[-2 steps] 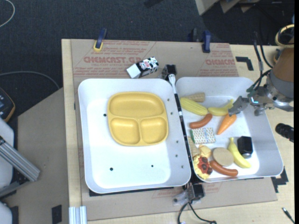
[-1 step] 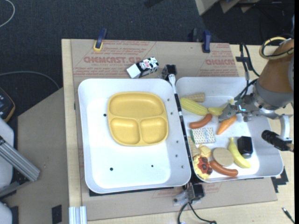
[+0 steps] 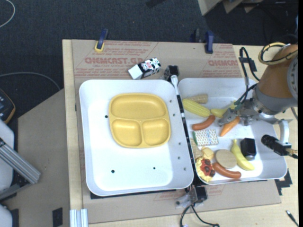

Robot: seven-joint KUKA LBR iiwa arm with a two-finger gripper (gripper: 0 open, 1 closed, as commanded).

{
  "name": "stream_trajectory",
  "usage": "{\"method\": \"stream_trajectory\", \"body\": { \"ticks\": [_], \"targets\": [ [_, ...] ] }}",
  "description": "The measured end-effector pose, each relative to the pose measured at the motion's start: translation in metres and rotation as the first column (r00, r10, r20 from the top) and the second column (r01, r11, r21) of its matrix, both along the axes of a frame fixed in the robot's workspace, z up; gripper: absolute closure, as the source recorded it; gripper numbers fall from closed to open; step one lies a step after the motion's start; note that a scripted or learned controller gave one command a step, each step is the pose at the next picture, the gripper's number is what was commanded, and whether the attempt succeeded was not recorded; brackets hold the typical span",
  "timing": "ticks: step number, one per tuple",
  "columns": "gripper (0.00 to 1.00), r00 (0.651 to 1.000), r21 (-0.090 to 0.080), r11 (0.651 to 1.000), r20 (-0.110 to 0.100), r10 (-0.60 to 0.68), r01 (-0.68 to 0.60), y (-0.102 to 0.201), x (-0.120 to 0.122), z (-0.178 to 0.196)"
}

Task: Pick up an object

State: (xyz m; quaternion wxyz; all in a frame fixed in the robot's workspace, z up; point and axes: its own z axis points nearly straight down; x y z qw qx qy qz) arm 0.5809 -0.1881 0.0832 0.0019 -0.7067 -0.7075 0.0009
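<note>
Camera view: end effector (image 3: 235, 117) over slim orange carrot (image 3: 229, 126), grip state seemingly unreadable.

Colour key. Gripper (image 3: 235, 113): dull grey metal, below a grey wrist with an orange band. Carrot (image 3: 229, 126), just beside the fingers: bright orange. Corn cob (image 3: 195, 108), left of the fingers: pale yellow. Sausage (image 3: 203, 123), nearer the fingers: red-orange. Banana (image 3: 241, 157), below the fingers: yellow, beside a black block (image 3: 248, 148). Small packet (image 3: 206, 137): white with a fine green dotted pattern. Divided tray (image 3: 139, 119), far left of the fingers: mustard yellow. Both bins (image 3: 94, 141): white. Toy cow (image 3: 150, 65): black-and-white patches.
</note>
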Motion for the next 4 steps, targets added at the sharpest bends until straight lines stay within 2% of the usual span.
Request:
{"method": "stream_trajectory", "body": {
  "ticks": [1, 2, 3, 4],
  "targets": [
    [1.00, 1.000, -0.002, 1.000, 0.004, -0.001, 0.001, -0.001, 0.001, 0.012],
    [1.00, 1.000, -0.004, 1.000, 0.010, -0.001, 0.001, -0.004, 0.008, 0.058],
    [1.00, 1.000, -0.004, 1.000, 0.011, 0.000, 0.000, 0.000, 0.000, 0.113],
    [1.00, 1.000, -0.004, 1.000, 0.009, 0.000, 0.000, 0.000, 0.001, 0.144]
  ]
}}
